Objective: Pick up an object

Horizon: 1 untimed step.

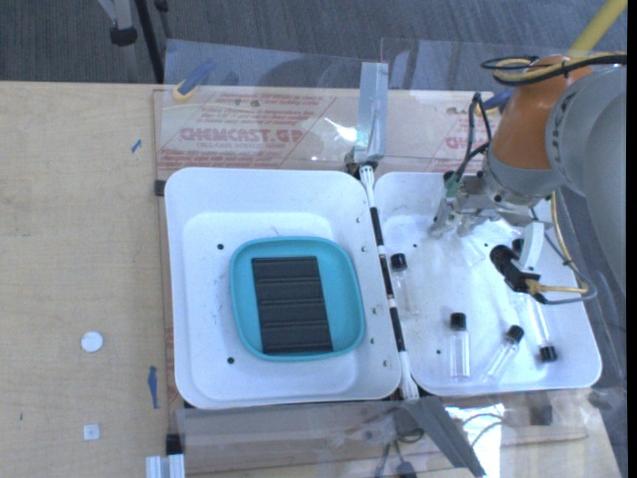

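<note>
In the right bin (pixel 557 366), lower right of the frame, 4 clear black-capped vials (pixel 459 347) lie, mostly pointing up the frame. My pincer (pixel 448 217) hovers over the bin's upper left; I cannot tell its opening.

1. Bright, even overhead light; white bins (pixel 189 207) near washed out.
2. Glare streaks on clear plastic sheet (pixel 299 127) left of and beyond the jaws.
3. Soft, faint shadows only.
4. Slight blur on arm (pixel 557 118); clear vials (pixel 460 352) hard to make out.
</note>
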Motion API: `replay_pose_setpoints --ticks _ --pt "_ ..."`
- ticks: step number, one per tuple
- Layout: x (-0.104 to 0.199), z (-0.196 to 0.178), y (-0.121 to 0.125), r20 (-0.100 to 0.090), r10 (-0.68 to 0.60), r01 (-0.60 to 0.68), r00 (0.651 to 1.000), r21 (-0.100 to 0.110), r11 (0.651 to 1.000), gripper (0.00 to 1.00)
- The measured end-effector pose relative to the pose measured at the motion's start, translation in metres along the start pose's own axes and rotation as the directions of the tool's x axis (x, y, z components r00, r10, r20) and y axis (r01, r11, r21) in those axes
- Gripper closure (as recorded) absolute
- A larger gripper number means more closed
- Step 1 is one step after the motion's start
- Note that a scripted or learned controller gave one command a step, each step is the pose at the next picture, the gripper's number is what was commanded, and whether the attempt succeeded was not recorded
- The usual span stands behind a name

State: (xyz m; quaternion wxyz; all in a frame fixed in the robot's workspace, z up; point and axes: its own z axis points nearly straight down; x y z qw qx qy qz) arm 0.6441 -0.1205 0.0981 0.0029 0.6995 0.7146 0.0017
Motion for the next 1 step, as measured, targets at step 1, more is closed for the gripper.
replay_pose_setpoints --ticks 1 --pt "0.1087 -0.0876 0.0228 -0.002 -0.107 0.107 0.994 0.004 0.994 1.00"
